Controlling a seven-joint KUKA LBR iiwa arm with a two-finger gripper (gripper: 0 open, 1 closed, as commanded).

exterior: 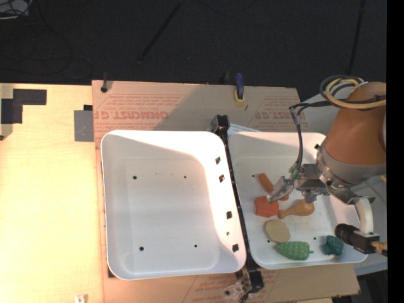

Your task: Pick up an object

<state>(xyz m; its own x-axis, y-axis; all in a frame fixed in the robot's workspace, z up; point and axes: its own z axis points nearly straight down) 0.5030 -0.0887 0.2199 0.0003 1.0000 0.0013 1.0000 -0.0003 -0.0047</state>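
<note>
Overhead, at a slant: two shallow white bins side by side on a cardboard-covered worktop (158,103), left bin (161,204) and right bin (271,150) touching along a black clip-lined seam. Reaching in from the right, grey arm (356,137) with orange band, tool (278,194) lowered into the right bin, tips just above the red block (266,207) and beside the small orange piece (266,182). Fingers too small and dark to read: cannot tell whether apart, together or clamped on anything. Scattered near the tool: tan wooden piece with a handle (298,210) just right of the red block, beige oval (277,231) below it, green textured object (293,250) near the front wall, teal object (332,245) at the front right corner. Blue clamp (239,87) at the cardboard's back edge.
</note>
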